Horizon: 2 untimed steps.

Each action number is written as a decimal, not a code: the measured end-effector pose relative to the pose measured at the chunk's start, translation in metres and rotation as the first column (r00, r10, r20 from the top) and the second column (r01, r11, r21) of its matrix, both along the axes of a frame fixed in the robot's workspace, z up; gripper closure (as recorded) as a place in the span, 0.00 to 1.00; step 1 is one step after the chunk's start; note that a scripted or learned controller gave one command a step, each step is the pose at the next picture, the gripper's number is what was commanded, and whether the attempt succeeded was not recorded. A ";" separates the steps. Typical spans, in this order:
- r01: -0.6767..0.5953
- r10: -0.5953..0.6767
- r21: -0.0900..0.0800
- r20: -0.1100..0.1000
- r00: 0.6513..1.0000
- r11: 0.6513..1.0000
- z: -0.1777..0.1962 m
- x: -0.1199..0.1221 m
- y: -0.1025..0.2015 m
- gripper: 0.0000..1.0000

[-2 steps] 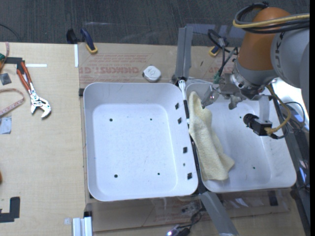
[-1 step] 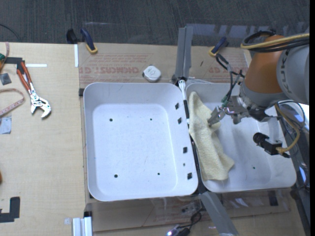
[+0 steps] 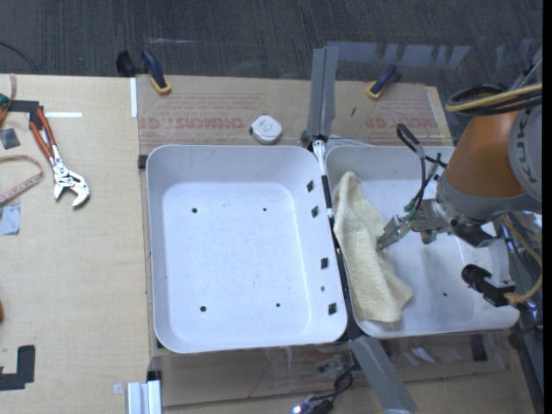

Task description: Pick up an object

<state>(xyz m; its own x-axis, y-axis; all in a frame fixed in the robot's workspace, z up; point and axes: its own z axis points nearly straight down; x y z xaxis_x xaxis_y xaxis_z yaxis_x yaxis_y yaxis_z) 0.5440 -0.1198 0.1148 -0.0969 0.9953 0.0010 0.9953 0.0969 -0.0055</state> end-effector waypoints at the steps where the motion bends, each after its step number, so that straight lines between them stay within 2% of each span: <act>1: -0.016 0.016 0.001 0.001 1.000 1.000 -0.026 -0.052 0.022 0.00; 2: -0.013 0.013 0.001 -0.001 1.000 1.000 -0.020 -0.051 0.022 1.00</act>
<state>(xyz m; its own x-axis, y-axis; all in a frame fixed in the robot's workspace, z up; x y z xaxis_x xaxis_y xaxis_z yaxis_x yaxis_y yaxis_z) 0.4930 -0.0979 0.0947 -0.1098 0.9940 0.0024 0.9939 0.1098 -0.0068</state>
